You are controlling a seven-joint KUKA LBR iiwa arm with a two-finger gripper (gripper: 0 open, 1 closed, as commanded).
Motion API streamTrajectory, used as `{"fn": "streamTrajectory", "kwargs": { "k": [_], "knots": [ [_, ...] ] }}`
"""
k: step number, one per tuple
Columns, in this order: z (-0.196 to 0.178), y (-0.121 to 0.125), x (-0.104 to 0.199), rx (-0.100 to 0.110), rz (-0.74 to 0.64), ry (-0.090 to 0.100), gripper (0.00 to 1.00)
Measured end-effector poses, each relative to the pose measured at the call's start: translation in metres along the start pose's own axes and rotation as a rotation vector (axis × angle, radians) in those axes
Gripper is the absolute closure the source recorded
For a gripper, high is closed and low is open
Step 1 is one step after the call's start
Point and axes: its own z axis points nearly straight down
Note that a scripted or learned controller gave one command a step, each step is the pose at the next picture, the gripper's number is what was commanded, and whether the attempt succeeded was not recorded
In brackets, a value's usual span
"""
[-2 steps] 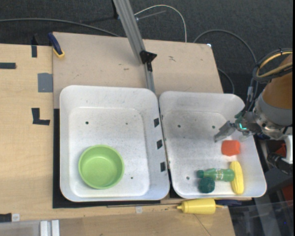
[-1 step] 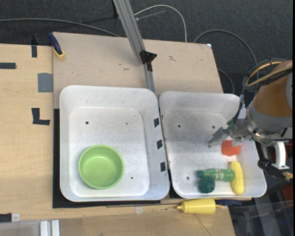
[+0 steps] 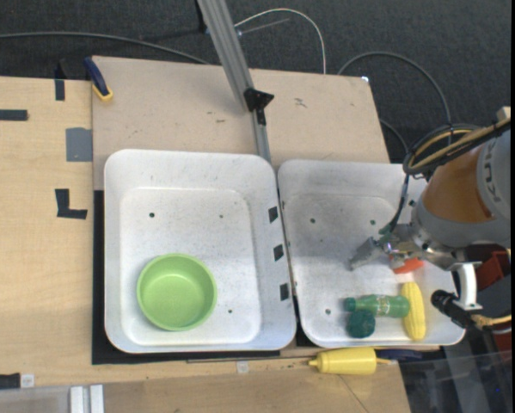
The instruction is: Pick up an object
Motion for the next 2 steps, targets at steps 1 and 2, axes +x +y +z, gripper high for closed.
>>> {"fn": "streamTrajectory", "kwargs": {
  "k": [1,2],
  "knots": [
    [-0.012,0.0,-0.001,-0.002,0.0,-0.002,1.0],
    [-0.054,0.001,-0.001,-0.008,0.001,-0.006,1.0]
  ]
}}
